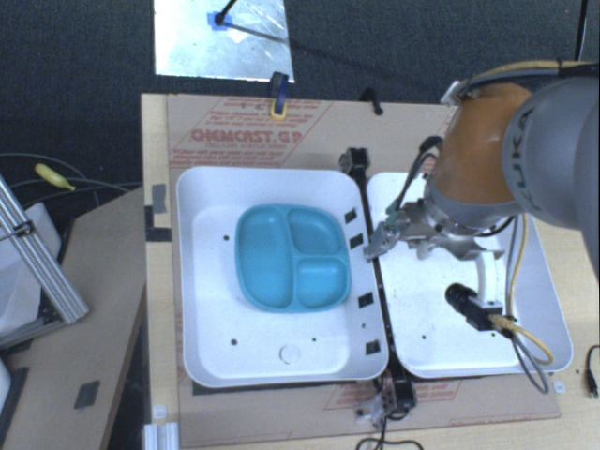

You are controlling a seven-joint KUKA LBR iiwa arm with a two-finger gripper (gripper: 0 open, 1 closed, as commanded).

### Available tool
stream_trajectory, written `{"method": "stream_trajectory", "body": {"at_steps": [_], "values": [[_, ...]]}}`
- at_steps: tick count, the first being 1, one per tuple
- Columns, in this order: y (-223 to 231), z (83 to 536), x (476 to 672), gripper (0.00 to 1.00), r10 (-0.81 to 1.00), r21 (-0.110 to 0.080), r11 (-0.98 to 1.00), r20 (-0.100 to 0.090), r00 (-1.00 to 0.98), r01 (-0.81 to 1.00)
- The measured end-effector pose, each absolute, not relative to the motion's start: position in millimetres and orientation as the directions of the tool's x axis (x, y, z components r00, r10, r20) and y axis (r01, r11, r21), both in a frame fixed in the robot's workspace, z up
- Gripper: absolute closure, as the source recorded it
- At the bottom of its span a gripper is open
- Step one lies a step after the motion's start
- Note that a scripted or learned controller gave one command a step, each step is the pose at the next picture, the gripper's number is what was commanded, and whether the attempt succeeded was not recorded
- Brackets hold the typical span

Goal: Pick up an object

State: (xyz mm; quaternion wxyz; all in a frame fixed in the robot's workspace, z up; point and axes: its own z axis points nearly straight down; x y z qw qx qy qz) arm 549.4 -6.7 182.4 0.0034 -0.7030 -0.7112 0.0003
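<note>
Gripper [382, 242] is seen over the divider between bins; finger state cannot be told. Blue divided plate [291, 258] lies flat in left bin [202, 251]. Its raised rim should be approached squarely, not the flat middle.

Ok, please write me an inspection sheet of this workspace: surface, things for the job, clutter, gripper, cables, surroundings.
Surface: bench covered with printed cardboard, bearing the left bin and the right bin side by side.
Job's things: blue divided plate lying flat in the left bin.
Clutter: small pale disc near the left bin's front wall.
Gripper: gripper over the divide between the bins; fingers' state cannot be told.
Cables: yellow and black cables loop over the right bin.
Surroundings: shiny sheet on dark floor beyond the bench; aluminium frame at left.
</note>
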Motion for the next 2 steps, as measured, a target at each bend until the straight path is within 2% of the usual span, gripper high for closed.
{"method": "stream_trajectory", "body": {"at_steps": [1, 2], "values": [[25.6, 340.1, 491.9, 0.00, 1.000, 0.013, 0.010, 0.004, -0.010, 1.000], [23.3, 343.5, 494.1, 1.00, 1.000, 0.007, 0.008, 0.001, -0.008, 1.000]]}}
